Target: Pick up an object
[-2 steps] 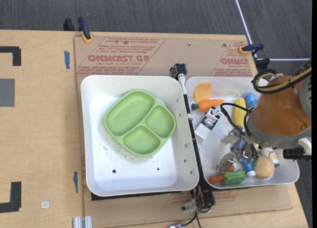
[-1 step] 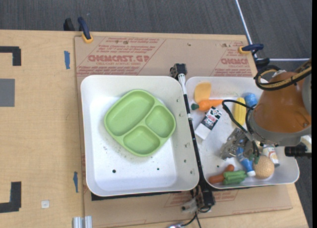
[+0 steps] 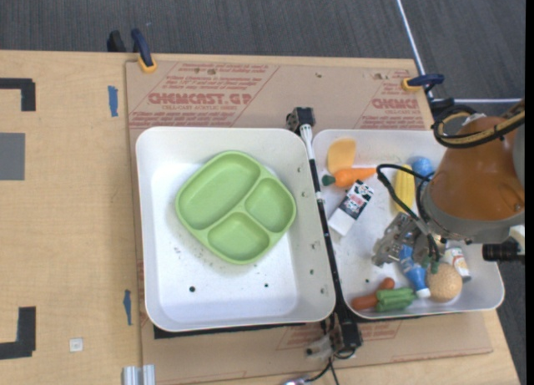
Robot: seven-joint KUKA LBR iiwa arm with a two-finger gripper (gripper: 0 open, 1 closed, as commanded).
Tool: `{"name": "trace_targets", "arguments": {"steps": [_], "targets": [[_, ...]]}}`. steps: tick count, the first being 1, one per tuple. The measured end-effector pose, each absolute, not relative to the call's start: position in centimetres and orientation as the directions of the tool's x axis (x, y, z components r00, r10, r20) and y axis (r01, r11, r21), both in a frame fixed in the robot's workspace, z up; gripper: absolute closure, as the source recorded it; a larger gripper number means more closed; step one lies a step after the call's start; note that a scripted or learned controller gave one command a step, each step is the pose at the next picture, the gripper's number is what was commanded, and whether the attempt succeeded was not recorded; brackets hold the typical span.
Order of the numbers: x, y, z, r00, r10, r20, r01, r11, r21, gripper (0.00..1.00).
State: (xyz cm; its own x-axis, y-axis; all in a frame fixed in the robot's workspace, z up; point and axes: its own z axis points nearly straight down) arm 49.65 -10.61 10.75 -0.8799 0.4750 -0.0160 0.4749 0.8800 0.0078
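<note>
Sitting in the left bin (image 3: 158, 233) is a green divided plate (image 3: 236, 206), while in the right bin (image 3: 492, 287) the pincer (image 3: 400, 245) is hanging low among a carrot (image 3: 346, 176), a white carton (image 3: 351, 208) and a blue bottle (image 3: 415, 273), its grip impossible to tell.

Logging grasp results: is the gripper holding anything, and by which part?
Cannot be told: the gripper is low among the right white bin's clutter, with no object clearly between it.
</note>
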Motion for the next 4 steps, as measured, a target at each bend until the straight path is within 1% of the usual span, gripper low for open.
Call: {"name": "trace_targets", "arguments": {"steps": [1, 2, 3, 4], "targets": [[48.0, -5.4, 18.5, -0.961, 0.276, -0.004, 0.276, 0.961, 0.001, 1.00], [48.2, -5.4, 19.5, -0.961, 0.278, -0.009, 0.277, 0.961, 0.003, 1.00], [48.1, -9.3, 9.4, -0.991, 0.136, 0.000, 0.136, 0.991, 0.001, 1.00], [48.3, -9.1, 8.7, -0.964, 0.264, 0.002, 0.264, 0.964, 0.001, 1.00]]}}
